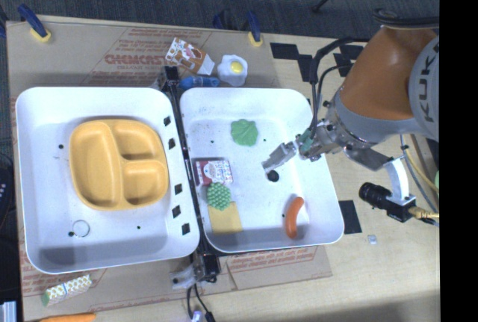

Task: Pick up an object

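Note:
My gripper (278, 161) hangs over the right bin (317, 186), right of its middle, with nothing visible between its fingers. Below it lies an orange-red carrot-like piece (293, 216) near the bin's front right corner. A green leafy toy (243, 131) lies up and to the left of the gripper. At the bin's left side rest a small printed packet (213, 171), a green bumpy piece (218, 196) and a yellow block (225, 217).
The left bin (37, 119) holds a yellow divided tray (119, 162). Behind the bins sit a small carton (183, 54), a blue item (197, 81) and a white-and-yellow egg toy (233, 68). A wrapped item (67, 288) lies at the bench's front left.

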Robot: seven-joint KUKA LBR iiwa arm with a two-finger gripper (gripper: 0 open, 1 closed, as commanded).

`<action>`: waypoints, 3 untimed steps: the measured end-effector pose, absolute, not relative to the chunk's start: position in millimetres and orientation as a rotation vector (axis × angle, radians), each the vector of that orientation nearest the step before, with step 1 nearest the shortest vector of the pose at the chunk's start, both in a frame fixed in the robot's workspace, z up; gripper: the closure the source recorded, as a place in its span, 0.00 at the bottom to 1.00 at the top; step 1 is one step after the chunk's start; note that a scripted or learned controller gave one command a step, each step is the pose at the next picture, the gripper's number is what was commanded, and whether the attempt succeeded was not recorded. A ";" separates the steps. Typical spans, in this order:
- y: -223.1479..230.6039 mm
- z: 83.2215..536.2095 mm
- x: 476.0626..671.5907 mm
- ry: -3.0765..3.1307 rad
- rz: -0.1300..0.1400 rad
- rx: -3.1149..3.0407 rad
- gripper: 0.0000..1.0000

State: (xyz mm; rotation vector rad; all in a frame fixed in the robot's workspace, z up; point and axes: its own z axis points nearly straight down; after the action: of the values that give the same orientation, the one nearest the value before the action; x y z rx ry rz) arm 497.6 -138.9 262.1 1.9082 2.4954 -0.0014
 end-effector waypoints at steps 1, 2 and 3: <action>-178.8 97.0 483.4 2.361 -0.004 2.081 0.00; -178.8 107.8 484.5 2.366 -0.003 2.075 1.00; -142.9 225.7 495.6 2.395 0.000 2.033 1.00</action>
State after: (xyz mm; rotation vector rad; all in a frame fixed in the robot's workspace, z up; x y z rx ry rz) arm 495.6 -142.9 225.7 2.0329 2.3954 0.0002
